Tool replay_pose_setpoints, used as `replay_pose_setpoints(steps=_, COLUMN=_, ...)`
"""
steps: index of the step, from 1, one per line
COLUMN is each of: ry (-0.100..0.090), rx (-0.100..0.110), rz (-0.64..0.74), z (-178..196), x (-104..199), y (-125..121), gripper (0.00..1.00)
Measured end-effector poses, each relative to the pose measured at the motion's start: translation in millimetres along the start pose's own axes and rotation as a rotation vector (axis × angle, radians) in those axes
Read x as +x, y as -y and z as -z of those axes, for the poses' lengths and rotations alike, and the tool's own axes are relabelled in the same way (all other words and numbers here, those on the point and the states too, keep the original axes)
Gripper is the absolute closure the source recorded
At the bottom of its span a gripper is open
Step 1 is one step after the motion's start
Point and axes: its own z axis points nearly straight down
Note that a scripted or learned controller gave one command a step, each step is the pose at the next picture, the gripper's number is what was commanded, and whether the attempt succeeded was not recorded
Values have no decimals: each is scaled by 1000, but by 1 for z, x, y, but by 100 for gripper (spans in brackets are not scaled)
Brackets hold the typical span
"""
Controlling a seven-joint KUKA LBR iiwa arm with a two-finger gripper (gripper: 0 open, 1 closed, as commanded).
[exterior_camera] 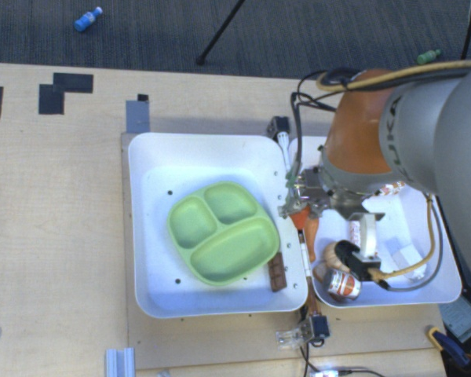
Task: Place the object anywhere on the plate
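I cannot tell if my fingers are wide or closed, because my own wrist covers my gripper (310, 204) above the rim between the two bins. To their left is the left bin (153, 234), and in it the green plate (224, 232), with a small brown bar (276, 273) touching its near edge. Just under my fingers lies an orange carrot-like object (309, 231); further below it, a can (342, 283).

two white bins (141, 210), one green plate (224, 232), one can (344, 286), one carrot (308, 228)
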Motion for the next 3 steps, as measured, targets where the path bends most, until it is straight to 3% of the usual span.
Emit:
replay_pose_setpoints(steps=1, ry=1, rx=-1, rz=1, z=0, x=25, y=-46, gripper=100)
replay_pose_setpoints(steps=2, ry=1, rx=0, rz=1, z=0, x=45, y=-21, gripper=100)
replay_pose_setpoints(steps=3, ry=1, rx=0, rz=1, z=0, x=45, y=-21, gripper=0)
